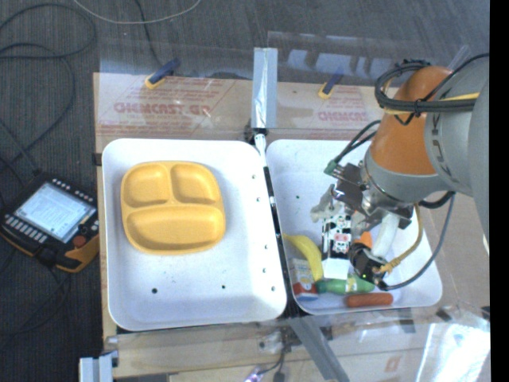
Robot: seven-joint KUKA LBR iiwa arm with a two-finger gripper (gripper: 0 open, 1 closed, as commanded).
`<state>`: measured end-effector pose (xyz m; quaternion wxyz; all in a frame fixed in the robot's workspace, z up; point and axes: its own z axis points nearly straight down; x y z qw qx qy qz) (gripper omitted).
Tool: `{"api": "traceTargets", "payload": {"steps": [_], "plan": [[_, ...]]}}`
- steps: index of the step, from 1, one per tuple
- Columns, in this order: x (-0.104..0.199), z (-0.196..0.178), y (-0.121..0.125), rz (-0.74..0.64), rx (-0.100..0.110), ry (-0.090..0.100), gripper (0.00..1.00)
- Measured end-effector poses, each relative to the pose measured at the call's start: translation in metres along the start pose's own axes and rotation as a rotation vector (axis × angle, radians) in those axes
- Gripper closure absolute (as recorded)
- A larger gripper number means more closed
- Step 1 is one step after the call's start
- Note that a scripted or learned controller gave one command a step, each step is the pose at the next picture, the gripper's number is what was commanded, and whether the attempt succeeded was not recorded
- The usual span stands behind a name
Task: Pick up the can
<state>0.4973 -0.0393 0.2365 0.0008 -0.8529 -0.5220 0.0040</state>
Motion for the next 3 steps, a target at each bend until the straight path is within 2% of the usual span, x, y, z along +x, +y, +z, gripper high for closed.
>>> {"api": "traceTargets", "payload": {"steps": [1, 2, 3], "plan": [[-0.006, -0.002, -0.002, 0.137, -0.001, 0.001, 1.00], [0.013, -0.023, 0.009, 0.152, -0.001, -0.001, 1.00], [0.008, -0.015, 0.029, 0.219, 0.000, -0.001, 1.00]]}}
